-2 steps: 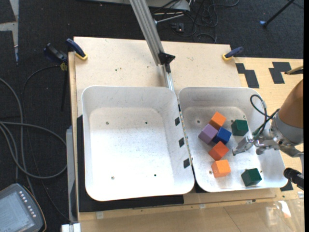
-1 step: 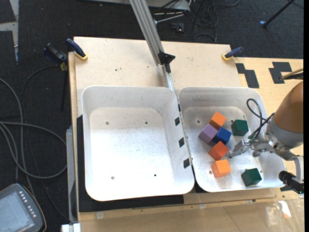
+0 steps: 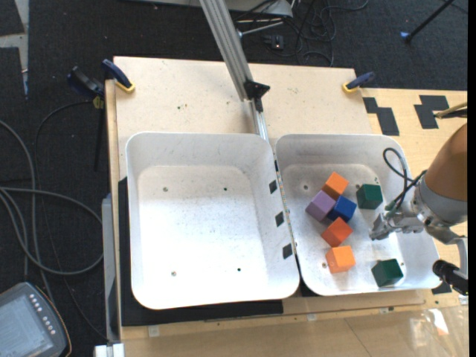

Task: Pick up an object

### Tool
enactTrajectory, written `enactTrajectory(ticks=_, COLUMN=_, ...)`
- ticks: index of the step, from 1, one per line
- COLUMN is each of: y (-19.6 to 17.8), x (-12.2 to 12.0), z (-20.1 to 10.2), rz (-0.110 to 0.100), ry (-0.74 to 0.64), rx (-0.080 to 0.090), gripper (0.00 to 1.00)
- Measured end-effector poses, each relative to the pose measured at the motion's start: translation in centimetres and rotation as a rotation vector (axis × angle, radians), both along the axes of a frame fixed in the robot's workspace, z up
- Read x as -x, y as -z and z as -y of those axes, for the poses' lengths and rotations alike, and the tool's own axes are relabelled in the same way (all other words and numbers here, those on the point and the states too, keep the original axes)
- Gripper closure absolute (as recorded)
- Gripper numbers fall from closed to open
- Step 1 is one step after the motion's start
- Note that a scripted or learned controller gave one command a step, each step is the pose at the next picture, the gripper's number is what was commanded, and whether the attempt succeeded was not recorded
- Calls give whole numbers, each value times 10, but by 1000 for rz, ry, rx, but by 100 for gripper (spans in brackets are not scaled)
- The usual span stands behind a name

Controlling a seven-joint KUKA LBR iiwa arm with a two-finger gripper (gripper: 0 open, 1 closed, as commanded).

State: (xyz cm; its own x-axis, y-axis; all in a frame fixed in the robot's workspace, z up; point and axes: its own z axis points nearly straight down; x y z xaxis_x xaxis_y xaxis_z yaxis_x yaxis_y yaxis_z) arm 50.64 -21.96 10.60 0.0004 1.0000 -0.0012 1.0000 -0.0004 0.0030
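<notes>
White right bin (image 3: 312, 151) holds all the cubes: two green, three orange, one purple, one blue. Gripper (image 3: 381, 227) sits low between the green cubes (image 3: 369, 195), nothing visibly gripped; can't tell the jaws' state. Pick not done, lift remains.

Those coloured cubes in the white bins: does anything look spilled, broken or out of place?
Nothing stands out. All seven cubes lie inside the right bin: four touch in a cluster around the blue cube, an orange cube and two green cubes sit apart. The tool hovers among them.
</notes>
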Motion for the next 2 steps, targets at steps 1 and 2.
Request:
enactTrajectory(ticks=1, y=-62, x=-7, z=2, rz=4, ry=-3, rx=2, gripper=100)
enactTrajectory(ticks=2, y=-125, x=-13, z=3, rz=5, ry=-4, rx=3, gripper=100)
